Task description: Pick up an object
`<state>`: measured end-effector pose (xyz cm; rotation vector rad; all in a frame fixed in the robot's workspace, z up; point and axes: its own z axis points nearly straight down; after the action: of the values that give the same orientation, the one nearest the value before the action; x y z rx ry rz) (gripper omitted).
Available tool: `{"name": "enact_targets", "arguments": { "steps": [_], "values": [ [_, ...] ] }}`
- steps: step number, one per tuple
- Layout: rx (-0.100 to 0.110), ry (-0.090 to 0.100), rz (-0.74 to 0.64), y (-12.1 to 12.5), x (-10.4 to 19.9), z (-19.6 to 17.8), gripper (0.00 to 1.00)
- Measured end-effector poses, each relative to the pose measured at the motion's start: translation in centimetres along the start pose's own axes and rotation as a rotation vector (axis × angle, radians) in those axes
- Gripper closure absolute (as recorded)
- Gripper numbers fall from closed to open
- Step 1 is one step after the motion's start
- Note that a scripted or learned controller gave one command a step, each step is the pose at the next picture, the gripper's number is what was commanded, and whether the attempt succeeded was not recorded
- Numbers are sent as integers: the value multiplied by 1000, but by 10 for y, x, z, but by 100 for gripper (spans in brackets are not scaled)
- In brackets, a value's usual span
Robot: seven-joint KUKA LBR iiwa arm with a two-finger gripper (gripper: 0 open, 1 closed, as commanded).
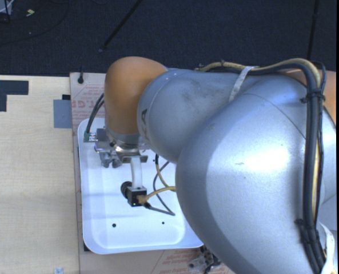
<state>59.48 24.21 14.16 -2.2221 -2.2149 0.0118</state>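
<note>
My gripper (pixel 113 160) hangs below the orange wrist band (pixel 126 99), low over the back left part of a white bin (pixel 100 233). The big grey arm (pixel 243 170) reaches in from the right and hides the bin's right side and whatever lies beyond it. The bare part of the bin floor shows two small dark dots (pixel 114 225) near its front. I see no object between the gripper and the bin floor.
A pale wooden bench top (pixel 29 181) lies left of the bin, with dark patches (pixel 61 113) near its back edge. Brown cardboard (pixel 86 96) borders the bin at the back. Dark floor with cables (pixel 123 21) lies beyond the bench.
</note>
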Motion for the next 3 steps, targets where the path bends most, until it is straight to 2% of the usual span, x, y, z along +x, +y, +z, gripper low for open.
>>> {"name": "enact_targets", "arguments": {
  "steps": [1,2,3],
  "values": [
    [-6,2,-5,51,1,-15,100],
    [2,-1,-3,48,-3,47,100],
    [1,0,0,-4,0,4,100]
  ]
}}
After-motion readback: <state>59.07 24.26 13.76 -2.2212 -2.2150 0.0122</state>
